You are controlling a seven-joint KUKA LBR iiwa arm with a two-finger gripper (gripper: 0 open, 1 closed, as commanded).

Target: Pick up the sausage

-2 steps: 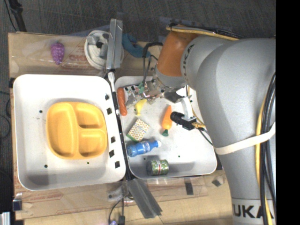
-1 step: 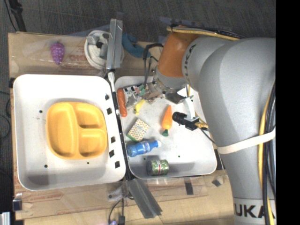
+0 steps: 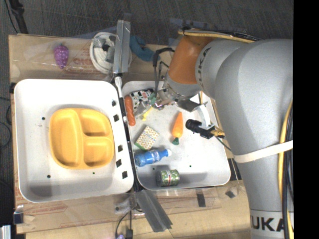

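Camera view, step: we judge the approach under way; the end effector (image 3: 158, 102) hangs low over the far part of the right bin (image 3: 219, 171), near the sausage (image 3: 129, 110).
End effector state: we cannot tell, as the wrist hides it.
Sausage: lies along the right bin's left wall, apart from the carrot (image 3: 177, 126).
Next move: we judge a short shift toward that wall, then a descent astride the sausage.
Surface: wooden bench (image 3: 35, 51); left bin (image 3: 30, 183) holds a yellow tray (image 3: 82, 137).
Room: dark floor beyond.
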